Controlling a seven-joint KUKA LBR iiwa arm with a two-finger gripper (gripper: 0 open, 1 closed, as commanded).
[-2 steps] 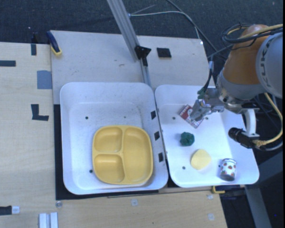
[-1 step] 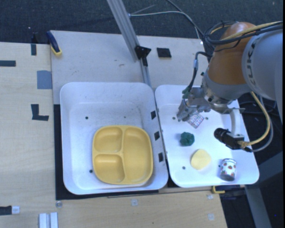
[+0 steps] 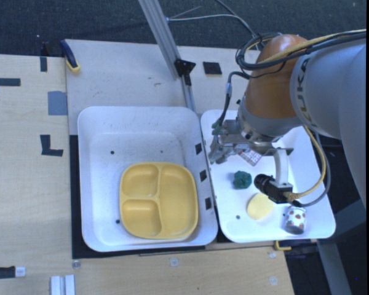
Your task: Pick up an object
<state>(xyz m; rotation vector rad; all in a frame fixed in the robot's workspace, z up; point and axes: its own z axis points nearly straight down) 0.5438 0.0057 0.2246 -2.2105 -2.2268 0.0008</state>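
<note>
Camera view looks down on two white bins set side by side on the desk. The left bin (image 3: 91, 165) holds a yellow divided plate (image 3: 158, 200) lying flat toward its near edge. The right bin (image 3: 317, 229) holds the loose things. A green lump (image 3: 242, 179) sits about the middle, and a yellow lump (image 3: 259, 206) lies just beside it toward the near edge. A small speckled thing (image 3: 294, 220) rests in the near right corner, and a printed card (image 3: 251, 157) is partly under the wrist.

The hand (image 3: 216, 150) hangs over the left edge of the right bin, close to the wall shared with the left bin. Whether it is spread or pressed together cannot be told from this angle, and nothing can be seen in its grip.

The green lump looks like the closest candidate, near the hand but apart from it, toward the bin's middle. To do this step well, the hand should probably shift away from the wall until it is centred over the lump. It should open wide enough to straddle the lump and come straight down. The yellow lump is close by, so the closing line is best set across the green one where it stands clear. Going down right at the wall risks catching the rim.
</note>
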